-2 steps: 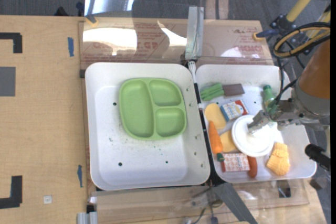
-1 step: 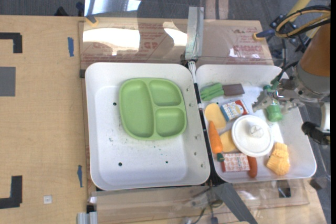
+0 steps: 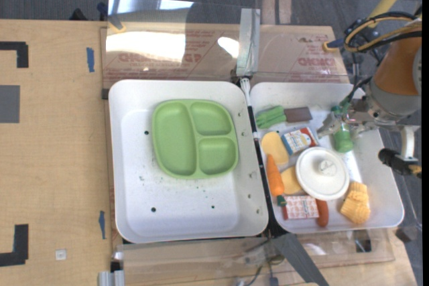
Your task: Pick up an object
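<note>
Objects for picking sit crowded in the right bin: a white round lid-like dish with a knob in the middle, an orange carrot lying lengthwise along the left wall, a yellow piece just above it, a small blue-and-white packet, a green flat item touching a dark brown bar near the far wall, a red-and-white packet at the near edge with a red sausage-like piece beside it, and a yellow corn-like item at the near right. A small green bottle-like object stands just beside the hand at the far right of that bin. The hand hangs low over the bin; cannot tell how far its fingers are apart or whether anything sits between them, metal parts blur together there. Grey arm with orange band comes in from the right. Left bin holds a green three-compartment plate, lying flat, centred toward the far side. Both bins rest on the desk, cardboard-coloured.
</note>
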You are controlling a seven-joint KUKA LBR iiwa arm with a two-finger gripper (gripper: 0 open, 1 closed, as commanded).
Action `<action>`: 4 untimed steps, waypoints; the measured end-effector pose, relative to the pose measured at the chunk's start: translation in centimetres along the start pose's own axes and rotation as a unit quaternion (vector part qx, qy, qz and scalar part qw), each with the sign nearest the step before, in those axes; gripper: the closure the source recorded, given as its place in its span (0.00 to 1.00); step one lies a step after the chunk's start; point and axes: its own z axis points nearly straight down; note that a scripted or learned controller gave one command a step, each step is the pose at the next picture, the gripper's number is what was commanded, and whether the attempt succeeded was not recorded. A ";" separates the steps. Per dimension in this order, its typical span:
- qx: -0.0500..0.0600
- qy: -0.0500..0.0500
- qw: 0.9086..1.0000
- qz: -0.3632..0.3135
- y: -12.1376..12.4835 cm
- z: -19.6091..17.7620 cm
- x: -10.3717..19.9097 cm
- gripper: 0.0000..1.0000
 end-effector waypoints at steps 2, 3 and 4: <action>0.001 -0.004 0.999 0.037 1.0 -3.0 -0.6 0.00; 0.000 0.001 0.999 0.035 1.4 0.8 0.5 0.00; -0.002 -0.003 0.999 0.036 1.4 -0.4 0.1 1.00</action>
